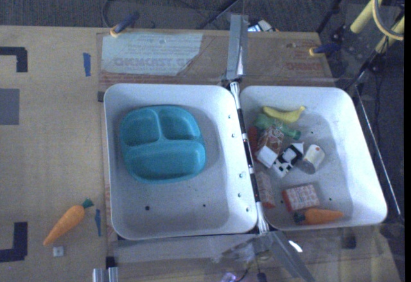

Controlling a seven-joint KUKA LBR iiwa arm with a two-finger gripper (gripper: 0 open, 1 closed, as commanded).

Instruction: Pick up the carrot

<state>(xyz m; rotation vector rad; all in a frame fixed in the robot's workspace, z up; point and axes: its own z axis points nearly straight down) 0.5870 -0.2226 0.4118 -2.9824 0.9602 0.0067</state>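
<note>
A carrot (319, 215) lies flat against the right bin's (363, 146) front wall, just beside a red block (300, 196), so it is probably the target. A second carrot (64, 224) lies on the surface (51, 146) (left of both bins). I cannot tell how wide the end effector is.

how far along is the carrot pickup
Nothing looks done yet. One carrot lies at the near edge of the right bin beside a red block; another carrot lies on the bench left of the bins. Nothing is in hand. The whole reach, grasp and lift remain.
</note>
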